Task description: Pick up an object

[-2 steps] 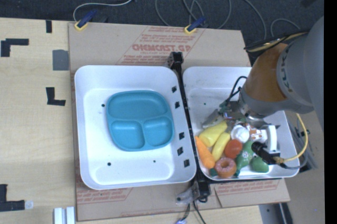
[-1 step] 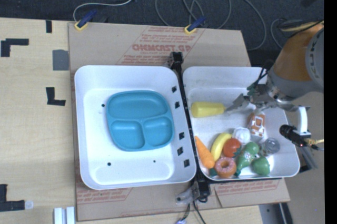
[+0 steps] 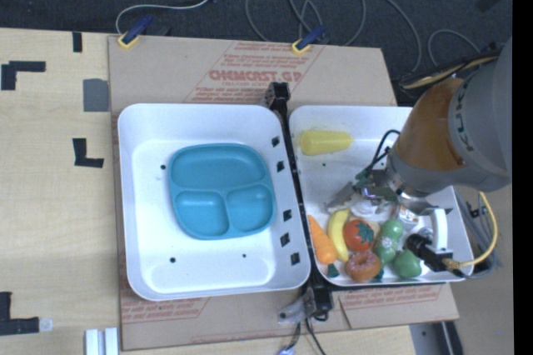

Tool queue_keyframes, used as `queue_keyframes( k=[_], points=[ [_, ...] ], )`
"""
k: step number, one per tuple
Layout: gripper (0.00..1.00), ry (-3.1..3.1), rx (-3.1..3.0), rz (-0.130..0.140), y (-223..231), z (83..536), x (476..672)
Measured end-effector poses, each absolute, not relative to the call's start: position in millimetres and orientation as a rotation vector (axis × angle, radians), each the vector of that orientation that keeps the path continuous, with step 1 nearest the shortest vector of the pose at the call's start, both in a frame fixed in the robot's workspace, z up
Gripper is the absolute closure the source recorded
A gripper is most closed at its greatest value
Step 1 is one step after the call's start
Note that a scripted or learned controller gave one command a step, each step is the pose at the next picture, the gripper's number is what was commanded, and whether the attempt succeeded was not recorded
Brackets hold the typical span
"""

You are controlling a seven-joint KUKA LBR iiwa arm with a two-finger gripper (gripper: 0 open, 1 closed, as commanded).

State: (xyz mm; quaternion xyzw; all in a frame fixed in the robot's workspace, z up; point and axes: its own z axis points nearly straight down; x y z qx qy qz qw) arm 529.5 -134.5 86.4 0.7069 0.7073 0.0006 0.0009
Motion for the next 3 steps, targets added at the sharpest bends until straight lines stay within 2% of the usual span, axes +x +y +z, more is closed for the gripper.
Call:
queue_keyframes(
  k=[1,2,3],
  points=[
    [0.0,2.206,2.214,0.008,-112,88,487.4],
    [1.0,2.21,2.216,0.007,-111,97,487.1],
    [1.0,2.225,2.218,0.002,-29,185,538.2]
  ],
)
